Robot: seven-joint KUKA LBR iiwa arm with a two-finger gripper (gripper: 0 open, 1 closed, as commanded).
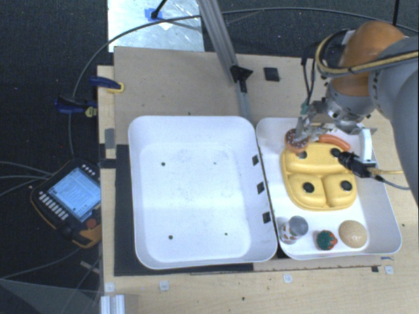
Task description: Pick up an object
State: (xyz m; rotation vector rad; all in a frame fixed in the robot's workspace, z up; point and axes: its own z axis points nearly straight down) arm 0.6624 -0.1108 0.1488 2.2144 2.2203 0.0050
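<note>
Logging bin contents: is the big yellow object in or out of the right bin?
In: the yellow object lies flat inside the right bin, within its rim.

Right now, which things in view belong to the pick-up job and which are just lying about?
Job: two-finger gripper; large yellow moulded plastic piece; small grey cylinder; green and red ball; tan egg-shaped ball; right white bin.
Lying about: left white bin; handheld control pendant; blue clamp.

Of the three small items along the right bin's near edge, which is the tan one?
The tan rounded ball, rightmost in that row; the green-and-red ball sits in the middle and the small grey-topped object is leftmost.
</note>
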